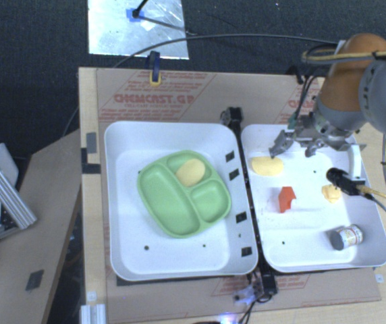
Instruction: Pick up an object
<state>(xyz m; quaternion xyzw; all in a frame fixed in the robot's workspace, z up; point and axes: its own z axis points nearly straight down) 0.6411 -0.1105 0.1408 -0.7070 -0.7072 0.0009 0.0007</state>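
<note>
My arm (375,79) comes in from the right, high over the counter (179,93), grey with the orange band bulging just above the wrist. It bends down so that my hand (294,147) hangs over the far part of the right bin (308,221), close to the wall it shares with the left bin (132,147).

The wrist and its fittings cover the far right corner of the right bin, and I cannot make out what lies under them there. My upper arm is cut off at the picture's edge.

My hand is spread, its two fingers (278,144) set apart, with only bare white bin floor between them; it grips nothing. The left finger's tip sits just above a pale yellow lump (267,166); I cannot tell whether they touch.

Nearer the front of the same bin stands a red block (286,198), with a small yellow piece (331,193) to its right and a metal can (345,237) lying on its side near the front right corner. All three are well apart from my hand.

In the left bin a green divided plate (173,211) carries a yellow ball (191,172) in its far compartment.
</note>
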